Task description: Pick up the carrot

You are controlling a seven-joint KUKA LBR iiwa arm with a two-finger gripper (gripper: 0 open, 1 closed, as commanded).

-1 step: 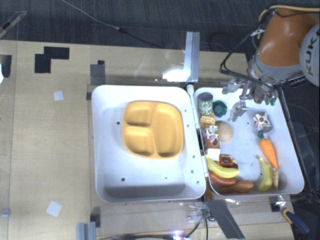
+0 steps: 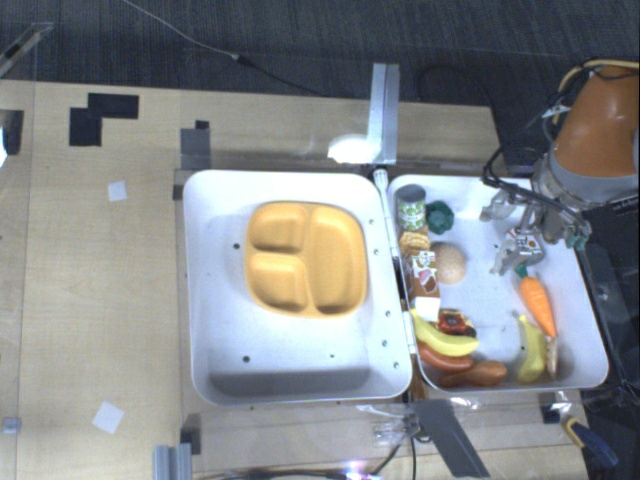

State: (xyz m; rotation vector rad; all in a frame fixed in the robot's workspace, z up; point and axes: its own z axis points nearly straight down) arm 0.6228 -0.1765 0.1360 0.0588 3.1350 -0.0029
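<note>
Now, we saw the wooden table [image 2: 90,298] bearing two white bins, the left bin [image 2: 215,368] holding a yellow compartment tray [image 2: 305,258], smooth and rounded. In the right bin [image 2: 590,368] the gripper [image 2: 518,243] hovered with jaws spread, nothing between them. The carrot [image 2: 538,303], tapered and orange, lay just below-right, its long axis running roughly away from the jaws, near a banana [image 2: 443,338].

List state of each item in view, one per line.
carrot: lying in the right bin, leaf end toward the hand, not held
hand: above the right bin, just up from the carrot, nothing between its fingers
yellow divided plate: flat in the left bin, right side up
can: upright, at the right bin's left wall
two bananas: lying along the right bin's near wall
</note>
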